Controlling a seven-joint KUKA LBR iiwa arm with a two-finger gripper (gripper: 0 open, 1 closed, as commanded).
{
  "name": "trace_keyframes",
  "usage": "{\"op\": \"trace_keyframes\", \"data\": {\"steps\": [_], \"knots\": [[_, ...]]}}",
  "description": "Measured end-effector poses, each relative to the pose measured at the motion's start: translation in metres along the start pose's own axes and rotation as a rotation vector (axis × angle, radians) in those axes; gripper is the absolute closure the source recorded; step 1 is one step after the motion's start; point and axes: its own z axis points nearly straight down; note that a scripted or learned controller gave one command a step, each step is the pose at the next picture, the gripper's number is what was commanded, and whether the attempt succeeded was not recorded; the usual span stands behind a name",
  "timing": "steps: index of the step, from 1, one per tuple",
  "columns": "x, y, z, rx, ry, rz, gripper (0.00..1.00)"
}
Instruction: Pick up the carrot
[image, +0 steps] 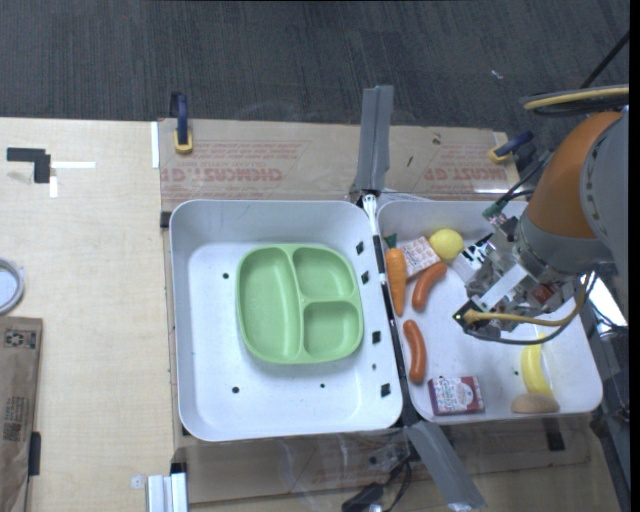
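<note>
The carrot (396, 279) is a slim orange root lying lengthwise against the left wall of the right bin (480, 350), near its back. My gripper (497, 283) hangs over the middle of that bin, to the right of the carrot and well apart from it. The wrist and its fittings hide the gripper's tips. I see nothing held.
Two reddish sausages (427, 285) (414, 350) lie close to the carrot. A yellow lemon (446, 243) and an orange packet (420, 255) sit at the back. A banana (536, 370), a small carton (456, 395) and a tan piece (535, 404) are in front. The left bin (200, 380) holds a green divided plate (299, 302).
</note>
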Motion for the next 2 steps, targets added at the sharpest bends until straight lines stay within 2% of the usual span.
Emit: {"op": "trace_keyframes", "data": {"steps": [1, 2], "knots": [[0.0, 0.0, 0.0, 0.0, 0.0, 0.0, 0.0], [-0.009, 0.08, 0.053, 0.0, 0.0, 0.065, 0.0]]}}
